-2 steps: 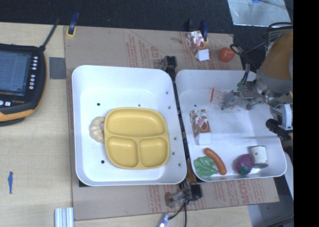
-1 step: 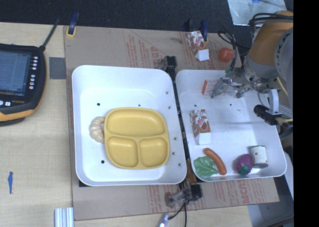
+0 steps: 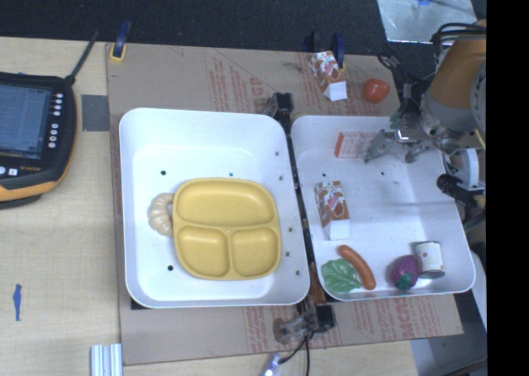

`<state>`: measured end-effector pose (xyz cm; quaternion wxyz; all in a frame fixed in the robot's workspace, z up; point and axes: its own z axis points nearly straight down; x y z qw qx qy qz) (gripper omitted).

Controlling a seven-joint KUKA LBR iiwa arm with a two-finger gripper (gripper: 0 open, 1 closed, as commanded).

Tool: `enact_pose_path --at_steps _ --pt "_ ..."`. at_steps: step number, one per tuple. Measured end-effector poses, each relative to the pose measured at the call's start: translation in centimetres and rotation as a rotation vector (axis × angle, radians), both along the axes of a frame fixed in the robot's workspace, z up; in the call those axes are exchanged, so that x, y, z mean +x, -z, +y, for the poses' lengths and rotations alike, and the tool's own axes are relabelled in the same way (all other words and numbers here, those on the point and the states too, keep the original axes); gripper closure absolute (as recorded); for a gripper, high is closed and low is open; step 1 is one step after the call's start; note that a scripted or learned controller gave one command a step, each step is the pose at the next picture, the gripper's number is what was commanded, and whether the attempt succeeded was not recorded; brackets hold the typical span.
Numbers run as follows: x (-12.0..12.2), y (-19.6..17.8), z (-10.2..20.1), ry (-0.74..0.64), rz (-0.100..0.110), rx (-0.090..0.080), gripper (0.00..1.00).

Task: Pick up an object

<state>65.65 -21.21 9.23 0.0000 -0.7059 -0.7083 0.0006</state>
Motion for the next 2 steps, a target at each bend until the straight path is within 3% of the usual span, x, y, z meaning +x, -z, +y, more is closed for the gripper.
enact_pose_path --at_steps 1,2 --pt "0.0 -1.1 0.0 -0.003 0.0 -0.001 1.0" --pt "0.1 -9.9 4.5 -0.001 -0.002 0.001 1.0"
